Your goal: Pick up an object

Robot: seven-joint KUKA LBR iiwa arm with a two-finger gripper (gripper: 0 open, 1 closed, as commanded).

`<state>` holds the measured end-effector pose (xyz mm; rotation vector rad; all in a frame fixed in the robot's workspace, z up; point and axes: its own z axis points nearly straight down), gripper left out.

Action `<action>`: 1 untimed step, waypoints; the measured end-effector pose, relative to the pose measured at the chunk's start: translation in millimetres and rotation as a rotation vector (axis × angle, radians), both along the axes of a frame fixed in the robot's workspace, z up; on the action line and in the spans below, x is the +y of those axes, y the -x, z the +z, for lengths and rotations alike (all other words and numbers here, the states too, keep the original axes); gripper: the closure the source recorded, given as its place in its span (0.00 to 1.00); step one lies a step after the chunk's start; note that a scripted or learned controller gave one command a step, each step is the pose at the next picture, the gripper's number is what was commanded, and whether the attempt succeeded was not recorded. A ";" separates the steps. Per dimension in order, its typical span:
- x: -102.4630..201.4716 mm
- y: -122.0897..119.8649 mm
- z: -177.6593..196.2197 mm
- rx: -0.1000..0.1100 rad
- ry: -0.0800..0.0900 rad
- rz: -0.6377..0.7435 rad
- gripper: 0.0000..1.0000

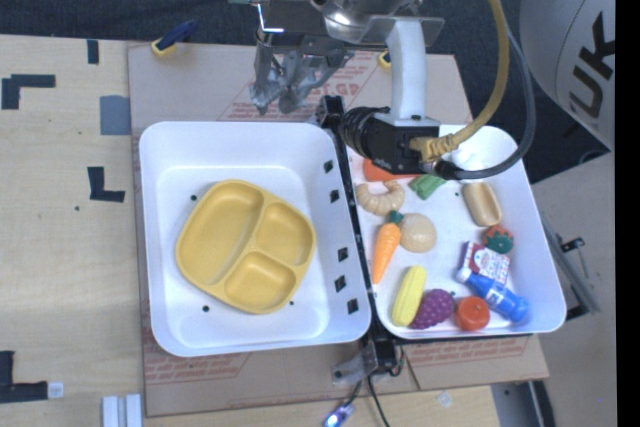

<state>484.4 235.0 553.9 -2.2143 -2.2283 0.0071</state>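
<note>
Object: no single item is named, so any of the toy foods in the right bin [540, 245] qualifies; they lie in a loose cluster toward that bin's middle and near end
Carrot [385, 250]: lies lengthwise just inside the divider wall, green top pointing away from the camera, touching or nearly touching the beige round piece [417, 233]; a crowded pick
Corn [408, 295]: lies beside the purple grapes [434, 307], the two touching; closing on one is likely to nudge the other
Bread roll [483, 203]: sits apart from its neighbours near the far right side; in my judgement the easiest target, with free space on both long sides for the fingers
Other pieces: a strawberry [498, 239], a small carton [484, 265], a blue bottle [500, 299] and a red-orange piece [472, 314] pack the near right corner; a curved pastry [380, 199] and a green piece [428, 185] lie at the far end
Gripper [285, 90]: hangs above the bench beyond the far edge of the left bin [160, 215], well away from every toy; nothing sits between its fingers; whether they stand wide or narrow, I cannot tell from this angle
Yellow tray [245, 245]: a three-section plate lying flat in the left bin; too broad and low for a sound pinch
Doing it well: travel across to the right bin, centre over an isolated piece, straddle its short axis, descend straight and close only once low enough
</note>
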 end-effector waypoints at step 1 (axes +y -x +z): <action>-2.0 1.9 -109.0 0.009 0.004 -0.006 1.00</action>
